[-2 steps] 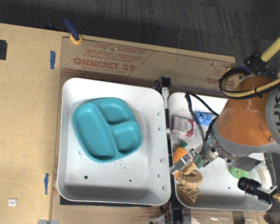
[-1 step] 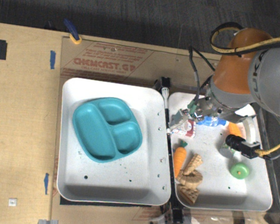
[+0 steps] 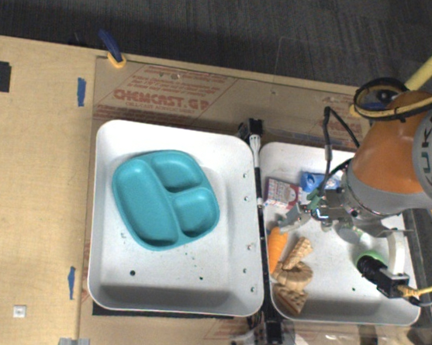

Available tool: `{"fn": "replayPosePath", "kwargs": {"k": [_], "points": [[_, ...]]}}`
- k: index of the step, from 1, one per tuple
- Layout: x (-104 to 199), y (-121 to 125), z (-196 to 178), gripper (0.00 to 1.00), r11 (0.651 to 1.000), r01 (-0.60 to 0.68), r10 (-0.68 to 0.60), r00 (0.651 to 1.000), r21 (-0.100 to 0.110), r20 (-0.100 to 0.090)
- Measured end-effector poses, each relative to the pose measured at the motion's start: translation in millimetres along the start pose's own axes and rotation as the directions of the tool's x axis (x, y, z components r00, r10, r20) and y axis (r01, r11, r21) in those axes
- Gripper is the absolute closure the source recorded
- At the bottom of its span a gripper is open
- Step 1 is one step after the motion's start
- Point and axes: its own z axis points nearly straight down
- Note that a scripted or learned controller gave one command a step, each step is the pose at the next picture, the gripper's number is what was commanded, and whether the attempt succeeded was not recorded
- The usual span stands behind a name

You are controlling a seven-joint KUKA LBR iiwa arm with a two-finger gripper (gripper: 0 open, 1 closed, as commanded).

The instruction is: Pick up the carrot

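The orange carrot [image 3: 277, 246] lies in the right bin [image 3: 342, 289], close against its left wall. My gripper [image 3: 302, 213] hangs low over the bin, just above and to the right of the carrot's far end. From this view nothing appears between its tips. The arm's grey and orange wrist covers the bin's far right part.
Tan bread-like pieces [image 3: 296, 265] lie right beside the carrot, with another [image 3: 289, 299] near the front wall. A small pink-and-white packet [image 3: 280, 191] and a blue item [image 3: 311, 179] sit at the back. The left bin [image 3: 110, 272] holds a teal divided plate [image 3: 166, 197].
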Motion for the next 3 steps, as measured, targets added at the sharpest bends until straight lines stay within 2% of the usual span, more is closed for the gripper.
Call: {"fn": "replayPosePath", "kwargs": {"k": [1, 2, 3], "points": [[18, -44, 0, 0.0, 0.996, -0.087, 0.087, 0.996, 0.0, 0.0], [35, -7, 0, 0.0, 0.855, -0.519, 0.519, 0.855, -0.002, 0.0], [41, -39, 1, 0.0, 0.833, -0.553, 0.553, 0.833, 0.001, 0.001]]}}
